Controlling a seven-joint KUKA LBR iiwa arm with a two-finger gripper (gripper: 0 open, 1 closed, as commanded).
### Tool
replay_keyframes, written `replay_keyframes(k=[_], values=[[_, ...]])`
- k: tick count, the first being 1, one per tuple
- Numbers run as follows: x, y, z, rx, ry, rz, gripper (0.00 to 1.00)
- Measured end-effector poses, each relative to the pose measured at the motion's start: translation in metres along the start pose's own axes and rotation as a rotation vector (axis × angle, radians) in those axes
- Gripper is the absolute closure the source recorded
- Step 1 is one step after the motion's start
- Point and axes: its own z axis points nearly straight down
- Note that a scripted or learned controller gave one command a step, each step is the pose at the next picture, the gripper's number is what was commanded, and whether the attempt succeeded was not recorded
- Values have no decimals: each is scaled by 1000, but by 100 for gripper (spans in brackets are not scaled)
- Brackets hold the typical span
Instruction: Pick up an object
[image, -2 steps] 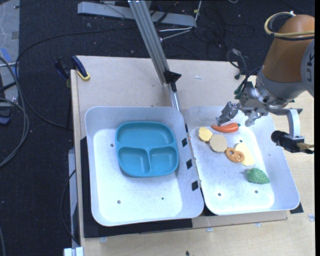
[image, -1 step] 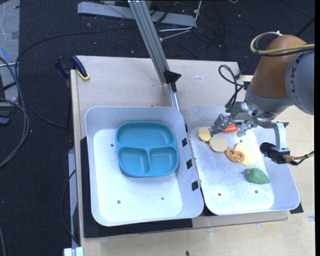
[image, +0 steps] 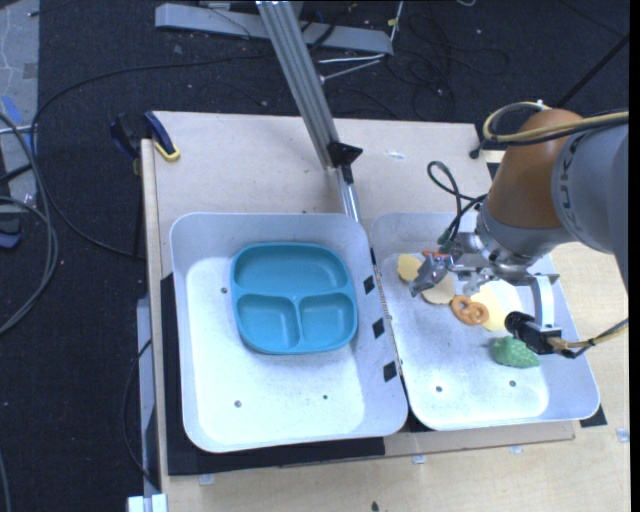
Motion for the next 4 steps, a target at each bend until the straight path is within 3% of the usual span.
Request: replay_keyframes(k=[1,2,4], values=[[0,0,52,-6,-1,-1,0],[0,1,40,-7,-1,1,100],[-7,9,-70,-12,-2,-3,100]])
